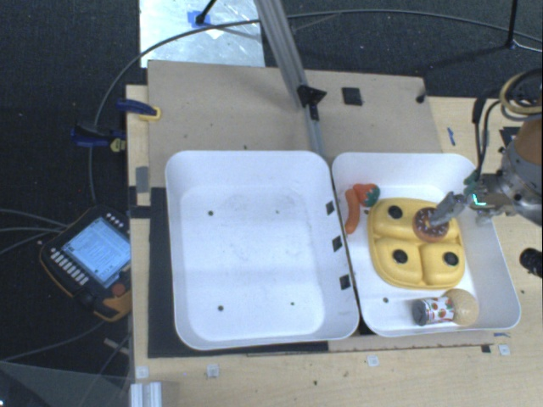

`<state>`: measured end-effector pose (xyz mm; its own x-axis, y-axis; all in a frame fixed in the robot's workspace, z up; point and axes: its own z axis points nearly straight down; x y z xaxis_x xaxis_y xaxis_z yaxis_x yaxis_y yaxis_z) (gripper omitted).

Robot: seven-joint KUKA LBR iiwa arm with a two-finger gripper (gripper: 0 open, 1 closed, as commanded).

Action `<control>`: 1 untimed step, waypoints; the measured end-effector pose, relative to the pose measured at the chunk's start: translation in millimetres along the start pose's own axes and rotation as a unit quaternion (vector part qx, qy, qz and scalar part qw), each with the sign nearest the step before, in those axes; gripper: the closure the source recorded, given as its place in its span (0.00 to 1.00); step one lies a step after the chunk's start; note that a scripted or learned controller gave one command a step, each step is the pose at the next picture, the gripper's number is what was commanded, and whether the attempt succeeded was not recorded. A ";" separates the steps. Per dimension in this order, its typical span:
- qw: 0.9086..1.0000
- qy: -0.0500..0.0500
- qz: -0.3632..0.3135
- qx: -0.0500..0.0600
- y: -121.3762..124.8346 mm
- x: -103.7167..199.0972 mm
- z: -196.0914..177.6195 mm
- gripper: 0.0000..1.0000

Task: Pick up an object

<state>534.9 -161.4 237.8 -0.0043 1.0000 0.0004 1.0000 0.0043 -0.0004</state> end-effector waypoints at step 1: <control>1.000 0.000 0.000 -0.001 0.6 0.0 -0.8 0.00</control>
<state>535.4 -161.4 238.6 -0.0047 1.0000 0.0000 1.0000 0.0047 0.0016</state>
